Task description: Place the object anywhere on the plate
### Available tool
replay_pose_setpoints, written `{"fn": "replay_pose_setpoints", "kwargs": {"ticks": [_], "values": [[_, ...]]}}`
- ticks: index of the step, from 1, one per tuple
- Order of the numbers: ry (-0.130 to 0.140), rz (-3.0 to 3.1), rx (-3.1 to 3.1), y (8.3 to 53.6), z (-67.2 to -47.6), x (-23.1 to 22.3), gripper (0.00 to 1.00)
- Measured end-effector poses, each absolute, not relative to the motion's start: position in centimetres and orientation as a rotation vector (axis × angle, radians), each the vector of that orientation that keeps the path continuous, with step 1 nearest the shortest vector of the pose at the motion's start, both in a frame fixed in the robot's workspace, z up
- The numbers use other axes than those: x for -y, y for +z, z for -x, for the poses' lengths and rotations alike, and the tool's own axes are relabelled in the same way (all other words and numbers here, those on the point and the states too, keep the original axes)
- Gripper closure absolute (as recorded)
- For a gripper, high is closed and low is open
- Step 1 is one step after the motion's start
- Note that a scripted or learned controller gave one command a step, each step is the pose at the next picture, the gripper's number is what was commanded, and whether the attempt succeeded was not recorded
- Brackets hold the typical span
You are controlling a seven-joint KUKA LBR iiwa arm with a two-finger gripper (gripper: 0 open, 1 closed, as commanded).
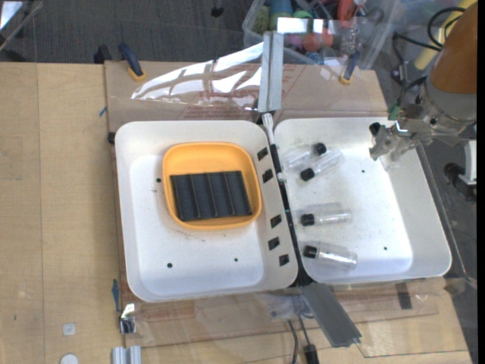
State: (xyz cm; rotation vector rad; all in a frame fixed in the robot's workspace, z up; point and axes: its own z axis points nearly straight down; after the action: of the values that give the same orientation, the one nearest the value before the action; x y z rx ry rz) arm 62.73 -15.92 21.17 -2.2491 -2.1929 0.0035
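Note:
An orange plate (208,152) lies in the left bin (144,264). A black ribbed block (211,196) rests flat on it and covers most of its floor. Several clear vials with black caps lie in the right bin (424,241): two close together near the back (318,161), one in the middle (327,218) and one at the front (331,255). My gripper (390,144) hangs over the back right part of the right bin, well to the right of the vials and apart from them. Nothing shows in its grasp.
A raised divider with black tabs (274,203) separates the two bins. A clear box of coloured items (326,14) and a metal post (271,67) stand behind the bins. Cables hang at the upper right.

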Motion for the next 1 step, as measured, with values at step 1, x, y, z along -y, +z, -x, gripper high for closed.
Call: {"fn": "replay_pose_setpoints", "kwargs": {"ticks": [1], "values": [[-0.001, 1.945, 2.472, 22.46, -66.61, 14.06, 1.00]]}}
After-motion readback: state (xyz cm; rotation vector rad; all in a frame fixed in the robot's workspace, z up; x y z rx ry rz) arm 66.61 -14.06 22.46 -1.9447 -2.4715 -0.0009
